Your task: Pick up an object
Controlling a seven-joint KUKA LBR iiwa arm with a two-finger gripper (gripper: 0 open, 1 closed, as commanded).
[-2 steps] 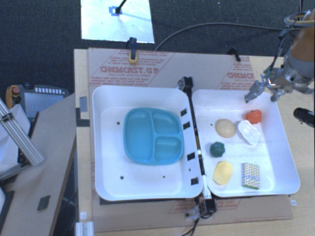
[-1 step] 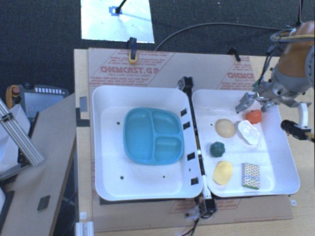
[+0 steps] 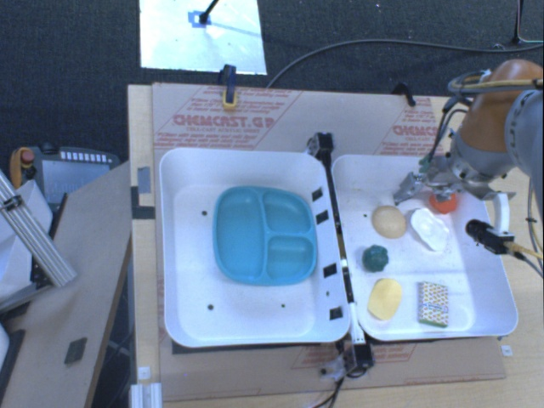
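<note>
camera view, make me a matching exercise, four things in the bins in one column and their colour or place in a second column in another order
Things:
1. divided plate
2. round ball
3. patterned box
4. flat oval piece

Descriptions:
A. yellow, at the near edge of the right bin beside the divider
B. light blue, alone in the left bin
C. dark green, in the middle of the right bin
D. near right corner of the right bin

Pairs: 1-B, 2-C, 3-D, 4-A
</note>
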